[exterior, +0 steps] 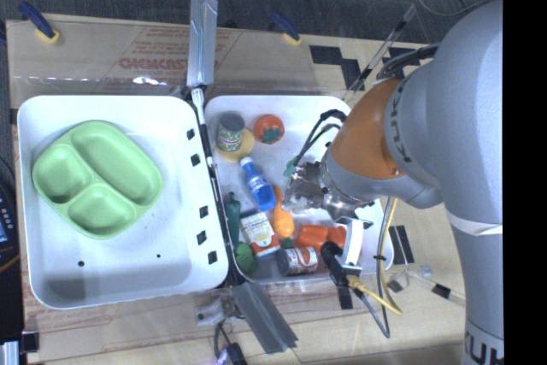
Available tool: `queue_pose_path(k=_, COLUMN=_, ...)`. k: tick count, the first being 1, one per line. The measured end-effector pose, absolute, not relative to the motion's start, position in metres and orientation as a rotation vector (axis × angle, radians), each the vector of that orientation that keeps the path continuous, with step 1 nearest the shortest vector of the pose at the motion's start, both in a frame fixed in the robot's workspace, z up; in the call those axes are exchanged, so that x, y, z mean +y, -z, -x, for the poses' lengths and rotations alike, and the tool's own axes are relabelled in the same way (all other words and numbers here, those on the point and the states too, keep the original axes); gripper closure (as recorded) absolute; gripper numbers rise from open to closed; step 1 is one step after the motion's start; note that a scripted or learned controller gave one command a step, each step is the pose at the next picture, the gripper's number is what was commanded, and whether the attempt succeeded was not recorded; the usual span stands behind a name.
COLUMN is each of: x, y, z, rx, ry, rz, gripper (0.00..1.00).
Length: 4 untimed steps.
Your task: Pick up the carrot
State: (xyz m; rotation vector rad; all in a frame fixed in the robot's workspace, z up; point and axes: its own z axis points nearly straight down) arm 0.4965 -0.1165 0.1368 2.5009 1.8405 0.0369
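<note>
Orange and tapered, the plastic toy carrot (pixel 322 233) lies at the near side of the right-hand shallow white bin (pixel 295 108), its long axis running roughly left to right, with a small can (pixel 298 261) touching it on the near side and a rounded orange piece (pixel 283 226) just at its left end. Directly over that spot hangs the end effector (pixel 309 194) of the grey arm with the orange band (pixel 369 137), reaching in from the right; the wrist body hides the tips, so whether it is released or clenched I cannot tell, and nothing can be seen caught in it. The carrot sits just nearer the camera than the end effector, almost underneath it, so the coming move looks like a short shift toward the near rim and a descent, with the closing direction best set across the carrot's long axis. Crowding from the can and a boxed carton (pixel 257 232) may spoil that. Farther in lie a blue bottle (pixel 256 182), a round jar (pixel 230 132) and a red tomato-like ball (pixel 269 128). Left, a green divided plate (pixel 96 176) rests in the other bin (pixel 51 286) on the surface (pixel 111 47).
</note>
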Motion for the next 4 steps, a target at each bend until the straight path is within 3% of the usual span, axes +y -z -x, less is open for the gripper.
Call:
queue_pose_path(k=1, x=-0.116, y=-0.137, z=-0.496, rx=1.84, ry=-0.037, rz=-2.501, gripper=0.0)
queue_pose_path(k=2, x=-0.128, y=-0.097, z=-0.502, rx=1.8, ry=-0.013, rz=-2.566, gripper=0.0)
queue_pose_path(k=3, x=-0.128, y=-0.106, z=-0.503, rx=1.807, ry=-0.014, rz=-2.561, gripper=1.0)
queue_pose_path(k=4, x=-0.102, y=-0.215, z=-0.477, rx=1.757, ry=0.002, rz=-2.608, gripper=1.0)
